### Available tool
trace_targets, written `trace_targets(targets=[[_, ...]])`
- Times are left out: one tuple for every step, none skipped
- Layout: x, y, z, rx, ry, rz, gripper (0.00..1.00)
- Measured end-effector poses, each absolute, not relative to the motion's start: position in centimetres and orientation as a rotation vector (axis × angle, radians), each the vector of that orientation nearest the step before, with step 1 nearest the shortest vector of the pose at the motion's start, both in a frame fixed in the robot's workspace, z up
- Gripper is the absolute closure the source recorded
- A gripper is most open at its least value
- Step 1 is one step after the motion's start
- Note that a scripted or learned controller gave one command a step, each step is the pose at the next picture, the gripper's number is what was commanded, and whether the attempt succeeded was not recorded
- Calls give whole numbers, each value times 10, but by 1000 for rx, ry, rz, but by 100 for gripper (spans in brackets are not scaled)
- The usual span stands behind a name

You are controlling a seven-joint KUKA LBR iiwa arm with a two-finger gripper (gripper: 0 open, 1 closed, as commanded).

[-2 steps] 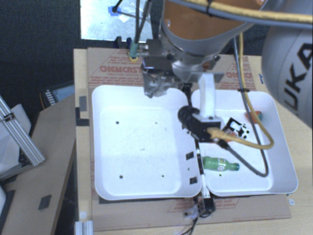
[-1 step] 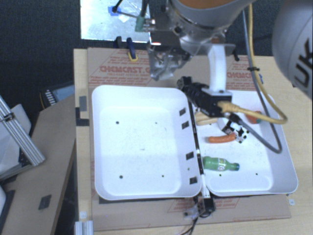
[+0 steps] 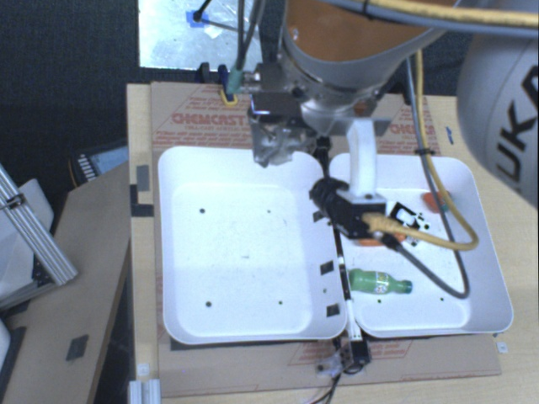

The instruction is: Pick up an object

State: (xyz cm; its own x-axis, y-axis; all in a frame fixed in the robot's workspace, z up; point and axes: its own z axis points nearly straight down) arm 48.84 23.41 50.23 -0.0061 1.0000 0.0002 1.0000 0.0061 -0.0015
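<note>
1. While the gripper [image 3: 274,146] hangs over the far right corner of the left bin [image 3: 181,251], the clearest thing to pick, a green bottle [image 3: 381,283], lies in the right bin [image 3: 488,301]. It sits close to that bin's near edge, toward its left side.
2. From the gripper, the bottle lies across the wall the two bins share and well toward the near edge. The two are well apart, so I judge the arm needs a long sideways carry before any descent.
3. The bottle is on its side, with its long axis roughly along the bin's near edge and its darker cap end toward the right edge. A grasp would go best across the narrow body, closing from far edge to near edge.
4. Whether the gripper is spread or closed I cannot tell from where I stand, and I see nothing held in it.
5. A small orange piece [image 3: 432,200] lies toward the right bin's far right corner. It is little nearer the gripper than the bottle and looks the harder target.
</note>
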Motion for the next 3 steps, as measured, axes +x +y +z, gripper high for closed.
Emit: trace_targets(targets=[[490, 234, 537, -2215, -2230, -8, 100], [490, 234, 535, -2214, -2229, -3, 0], [490, 234, 547, -2209, -2234, -8, 100]])
